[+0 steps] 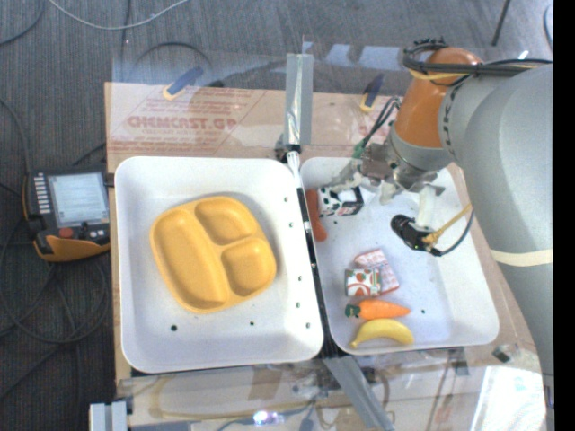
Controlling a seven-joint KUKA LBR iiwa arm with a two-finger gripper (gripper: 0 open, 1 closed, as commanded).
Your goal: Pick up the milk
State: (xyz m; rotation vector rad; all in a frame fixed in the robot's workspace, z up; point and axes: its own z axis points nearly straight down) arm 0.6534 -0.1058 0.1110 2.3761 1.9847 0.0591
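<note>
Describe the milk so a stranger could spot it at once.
Look in the right bin, at its far left corner beside the gripper. The milk is the small carton with black-and-white cow patches, unlike the red-and-white carton nearer the front.

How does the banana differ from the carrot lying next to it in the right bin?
The banana is yellow and curved; the carrot is orange, straighter, with a green end at its left. The banana lies nearer the bin's front edge, the carrot just behind it. Both lie flat and crosswise in the right bin, close together.
</note>
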